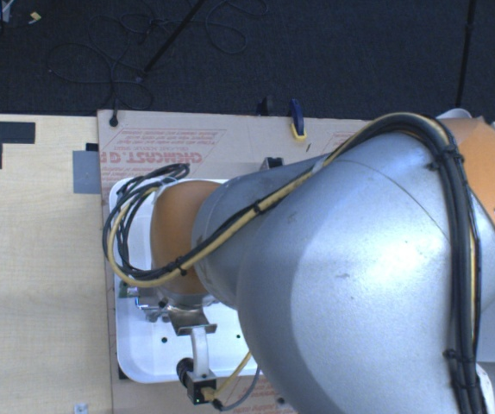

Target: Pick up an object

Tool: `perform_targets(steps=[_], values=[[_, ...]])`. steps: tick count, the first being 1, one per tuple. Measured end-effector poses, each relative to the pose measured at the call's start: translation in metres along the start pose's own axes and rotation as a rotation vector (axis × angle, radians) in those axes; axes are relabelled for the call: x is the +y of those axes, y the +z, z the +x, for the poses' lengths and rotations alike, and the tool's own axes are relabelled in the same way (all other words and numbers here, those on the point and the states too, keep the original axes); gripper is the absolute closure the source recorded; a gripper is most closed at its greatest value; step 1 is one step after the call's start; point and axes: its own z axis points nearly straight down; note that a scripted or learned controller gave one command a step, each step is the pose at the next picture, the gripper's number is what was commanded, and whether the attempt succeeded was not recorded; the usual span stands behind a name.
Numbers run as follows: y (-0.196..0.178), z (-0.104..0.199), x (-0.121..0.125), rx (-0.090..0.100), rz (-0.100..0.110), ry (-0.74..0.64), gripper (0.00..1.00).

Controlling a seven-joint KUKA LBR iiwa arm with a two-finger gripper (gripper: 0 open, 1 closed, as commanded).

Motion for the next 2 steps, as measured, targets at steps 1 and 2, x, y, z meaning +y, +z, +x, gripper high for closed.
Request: perform_targets(steps=[1,2], values=[[-0.0003,-0.0011,-0.0203,0.001,-0.005,0.007,1.00],[-0.0001,-0.0010,-0.0203,0.002,-0.005,0.014,1.00]])
